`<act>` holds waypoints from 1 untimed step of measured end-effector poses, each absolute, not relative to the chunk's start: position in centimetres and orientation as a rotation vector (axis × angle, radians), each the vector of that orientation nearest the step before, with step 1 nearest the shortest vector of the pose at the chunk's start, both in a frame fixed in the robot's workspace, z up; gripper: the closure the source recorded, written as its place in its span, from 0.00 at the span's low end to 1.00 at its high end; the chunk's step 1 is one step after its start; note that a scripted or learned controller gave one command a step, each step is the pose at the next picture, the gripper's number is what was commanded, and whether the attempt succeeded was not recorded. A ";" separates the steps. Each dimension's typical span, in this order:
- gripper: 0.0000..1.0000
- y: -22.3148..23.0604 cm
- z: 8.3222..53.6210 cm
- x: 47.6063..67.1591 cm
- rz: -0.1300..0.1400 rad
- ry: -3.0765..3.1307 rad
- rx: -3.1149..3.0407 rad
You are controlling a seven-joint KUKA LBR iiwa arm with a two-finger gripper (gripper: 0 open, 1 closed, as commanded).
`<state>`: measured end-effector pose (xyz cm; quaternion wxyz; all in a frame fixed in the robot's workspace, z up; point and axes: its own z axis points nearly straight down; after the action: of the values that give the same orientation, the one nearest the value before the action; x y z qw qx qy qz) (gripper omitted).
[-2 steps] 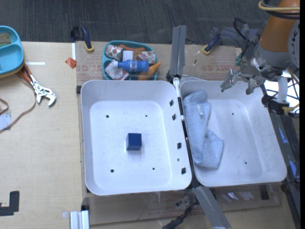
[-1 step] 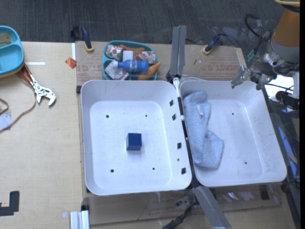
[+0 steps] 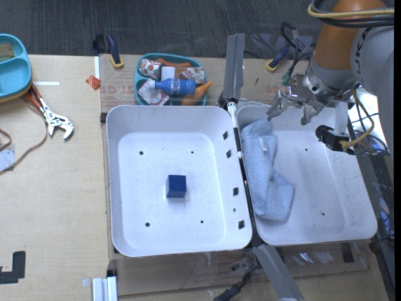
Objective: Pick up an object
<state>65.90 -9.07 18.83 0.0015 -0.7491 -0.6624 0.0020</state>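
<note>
- Hovering pre-grasp: gripper (image 3: 292,108) spread wide, holding nothing, above the right bin (image 3: 351,227) far edge.
- Next: descend onto grey cloth (image 3: 266,168) just below-left (blue block (image 3: 177,185) sits far left).

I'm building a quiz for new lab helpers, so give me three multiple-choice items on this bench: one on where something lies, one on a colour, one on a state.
1. Where does the blue cube lie?
A. In the left bin
B. In the right bin
C. On the bench

2. What colour is the cloth in the right bin?
A. Red
B. Light grey-blue
C. Yellow

3. How does the cloth lie?
A. Folded in a neat square
B. Hanging from the gripper
C. Crumpled along the bin's left side

Answers: 1 A, the cube sits near the left bin's middle. 2 B, it is a pale grey-blue. 3 C, it lies rumpled against the left wall, with the gripper above the bin's far edge.
</note>
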 end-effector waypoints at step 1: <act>0.00 -9.1 18.8 65.9 0.007 -2.079 -2.352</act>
<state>65.90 -9.12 18.84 0.0013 -0.7493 -0.6622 0.0021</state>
